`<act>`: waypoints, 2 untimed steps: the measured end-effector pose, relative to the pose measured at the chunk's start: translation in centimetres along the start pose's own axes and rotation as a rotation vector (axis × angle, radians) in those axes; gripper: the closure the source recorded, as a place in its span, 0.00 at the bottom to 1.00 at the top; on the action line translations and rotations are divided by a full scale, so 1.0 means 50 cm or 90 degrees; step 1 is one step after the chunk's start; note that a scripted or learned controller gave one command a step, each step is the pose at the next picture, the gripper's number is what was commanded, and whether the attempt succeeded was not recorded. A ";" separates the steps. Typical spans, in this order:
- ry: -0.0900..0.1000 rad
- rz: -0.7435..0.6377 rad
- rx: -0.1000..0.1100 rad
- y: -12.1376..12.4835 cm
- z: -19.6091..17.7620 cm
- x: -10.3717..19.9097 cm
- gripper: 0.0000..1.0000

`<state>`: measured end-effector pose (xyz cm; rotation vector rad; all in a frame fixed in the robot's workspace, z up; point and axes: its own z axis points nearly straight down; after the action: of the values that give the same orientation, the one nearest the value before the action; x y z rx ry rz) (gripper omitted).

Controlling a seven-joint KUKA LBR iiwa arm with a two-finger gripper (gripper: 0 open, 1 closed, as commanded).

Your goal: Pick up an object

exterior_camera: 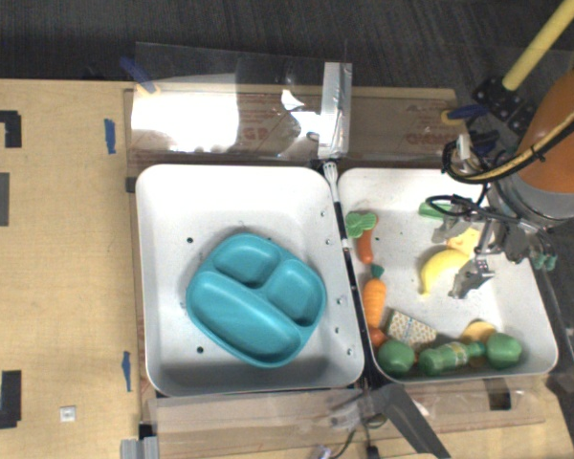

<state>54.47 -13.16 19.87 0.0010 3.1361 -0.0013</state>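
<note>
One yellow banana (444,267) lay near the right bin's (540,328) centre, the claw (476,277) poised at its three o'clock edge, spread impossible to tell, so a straight, centred descent looked wisest.

The two white bins (163,285) look like smooth, hard plastic. The blue tray (255,297) is plastic too, a bit shiny. The toy banana (441,266) and carrot (374,299) look smooth. The tabletop (48,256) looks like dull brown board. The end effector (472,277) looks like shiny metal.
</note>
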 end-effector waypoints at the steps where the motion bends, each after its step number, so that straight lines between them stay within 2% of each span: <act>1: -0.006 0.037 0.001 -0.002 0.218 -0.028 0.00; 2: -0.006 -0.024 0.002 0.016 0.218 -0.024 0.00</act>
<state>55.74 -12.37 8.99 -0.0572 3.1266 -0.0067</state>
